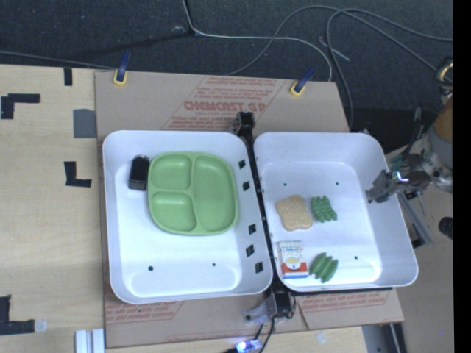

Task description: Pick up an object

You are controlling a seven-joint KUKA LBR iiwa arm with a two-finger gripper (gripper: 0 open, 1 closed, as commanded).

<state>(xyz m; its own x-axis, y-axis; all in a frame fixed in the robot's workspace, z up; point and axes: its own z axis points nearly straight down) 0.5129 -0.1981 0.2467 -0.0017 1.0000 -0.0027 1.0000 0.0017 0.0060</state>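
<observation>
The gripper [379, 188] is hanging at the right rim of the right bin [368, 153], dark and small at the edge of the view; whether its jaws are spread or pressed together cannot be told here, and nothing is showing between them. The things to pick from are lying in that bin's middle and near side: one tan cookie-like piece [294, 212], one green bumpy piece [323, 209] just beside it, a second green piece [324, 266] near the front wall, and one small red-and-white carton [293, 259] close to the divider. That is making four items here.

The left bin [118, 197] is carrying one green divided plate [193, 193] and one small black block [138, 173] touching the plate's left edge.

To do the pick well, the arm is probably needing to travel inward and settle directly above a single item before descending. The upper green piece looks nearest, but it is sitting close to the tan piece, so the jaws should be straddling it along the free sides to avoid nudging its neighbour.
</observation>
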